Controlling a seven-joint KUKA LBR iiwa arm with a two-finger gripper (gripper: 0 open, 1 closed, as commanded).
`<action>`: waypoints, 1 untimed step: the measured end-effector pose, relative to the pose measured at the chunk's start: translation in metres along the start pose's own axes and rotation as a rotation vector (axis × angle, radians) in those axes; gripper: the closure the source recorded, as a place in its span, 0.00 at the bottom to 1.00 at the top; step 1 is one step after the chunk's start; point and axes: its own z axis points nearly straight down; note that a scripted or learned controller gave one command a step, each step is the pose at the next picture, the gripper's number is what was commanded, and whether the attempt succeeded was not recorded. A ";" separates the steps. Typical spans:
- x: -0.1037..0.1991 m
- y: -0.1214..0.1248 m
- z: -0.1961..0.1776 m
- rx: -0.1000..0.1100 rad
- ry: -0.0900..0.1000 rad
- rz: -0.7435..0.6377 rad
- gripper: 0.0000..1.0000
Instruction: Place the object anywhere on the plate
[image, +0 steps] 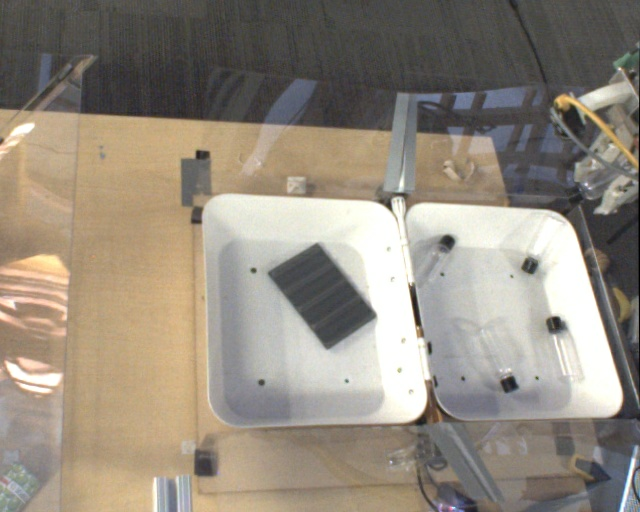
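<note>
My hand (606, 186) sits at the far right of the scene, just past the far right corner of the right bin (600, 330), above the bench (130, 300) rather than over either bin. It is cut off by the edge of the view and tangled in glare, so I cannot tell whether it is apart or together, and I see nothing gripped in it or touching it. A yellow cable (590, 112) loops over my wrist. The right bin holds four clear tubes with black caps, all lying on its floor and apart from one another: one tube (438, 252) near the far left corner, a second tube (537, 248) near the far right, a third tube (563, 350) along the right wall, and a fourth tube (497, 360) towards the near side. The left bin (215, 330) holds the plate (322, 295), a dark grey ribbed rectangle lying flat and turned at an angle, a little far of the bin's middle, with nothing on it. The two bins touch along their shared wall.
</note>
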 end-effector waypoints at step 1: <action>0.000 -0.001 0.003 0.001 -0.001 -0.046 1.00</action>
